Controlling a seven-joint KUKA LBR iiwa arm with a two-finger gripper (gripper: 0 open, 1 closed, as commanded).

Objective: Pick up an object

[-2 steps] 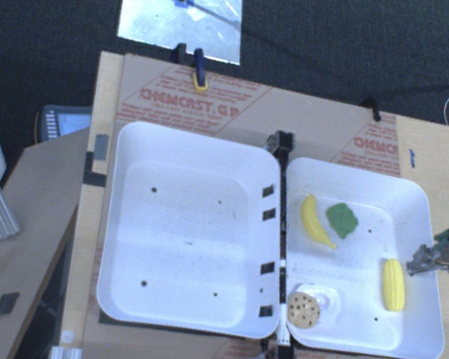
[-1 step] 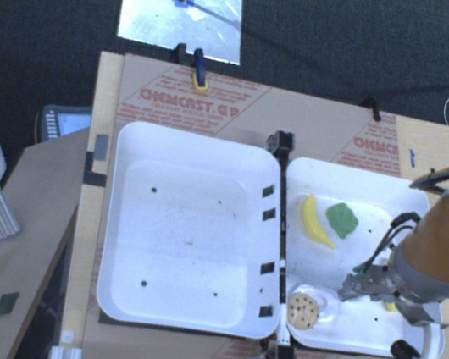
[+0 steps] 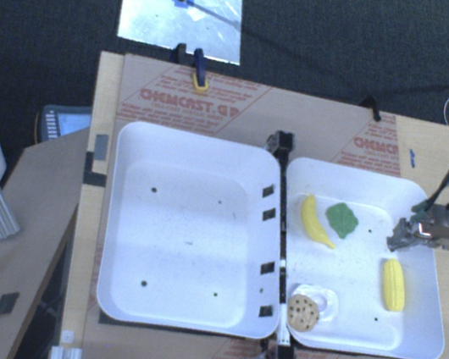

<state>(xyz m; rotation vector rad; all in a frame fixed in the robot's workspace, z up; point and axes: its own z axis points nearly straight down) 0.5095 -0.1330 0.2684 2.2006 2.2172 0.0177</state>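
The right bin (image 3: 378,186) holds a yellow banana (image 3: 315,220), a green leafy piece (image 3: 341,218), a yellow corn cob (image 3: 393,284), and a round cookie (image 3: 302,312) beside a clear lid near the front left corner. My gripper (image 3: 404,234) hangs at the bin's right side, above and a little behind the corn cob and to the right of the green piece. Nothing shows between its tips.
The left bin (image 3: 190,228) lies beside the right one, joined by black clips along the shared rim (image 3: 276,252). Both rest on a cardboard sheet (image 3: 246,105). A shiny plate (image 3: 185,4) lies beyond the bench.
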